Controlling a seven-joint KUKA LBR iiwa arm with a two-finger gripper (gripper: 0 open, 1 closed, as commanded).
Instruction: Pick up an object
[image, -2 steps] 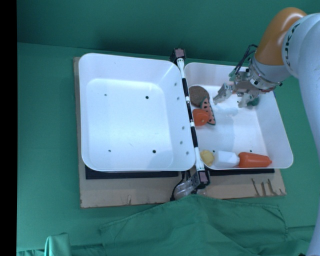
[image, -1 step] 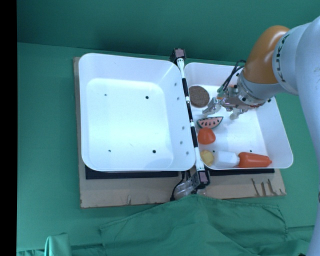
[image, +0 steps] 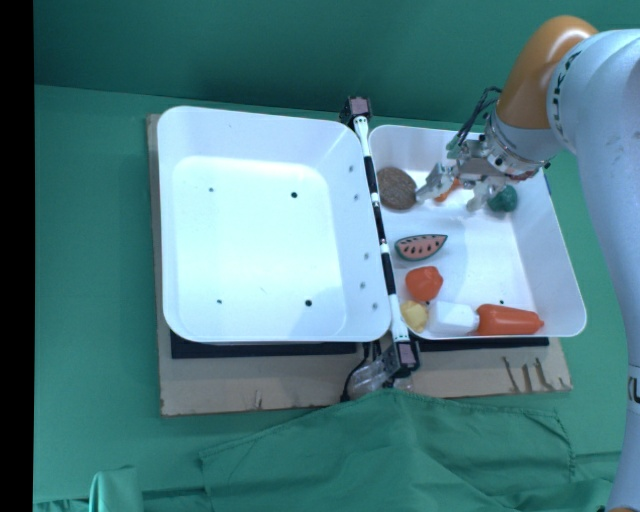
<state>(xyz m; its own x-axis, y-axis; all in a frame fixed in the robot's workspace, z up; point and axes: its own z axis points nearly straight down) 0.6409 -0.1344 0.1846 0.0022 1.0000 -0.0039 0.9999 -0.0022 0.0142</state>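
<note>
While gripper (image: 458, 192) hangs spread over right bin (image: 560, 270), an orange piece (image: 447, 190) shows between its fingers; contact unclear. Round brown cookie (image: 396, 187) at nine o'clock, glossy green lump (image: 503, 198) at three.

From my station I see two shallow white bins side by side. The left bin (image: 262, 240) is the bigger one in the view and has a few small dark dots on its floor. The right bin (image: 556, 262) touches it along a black and white strip (image: 377, 225), which has a dark clamp at its far end (image: 357, 108) and another at its near end (image: 398, 356). Both bins rest on a brown cardboard sheet (image: 260, 390), and this sheet lies on a green bench cover (image: 90, 250). At the near edge, a wrinkled green cloth (image: 400, 455) overlaps the cardboard.
</note>
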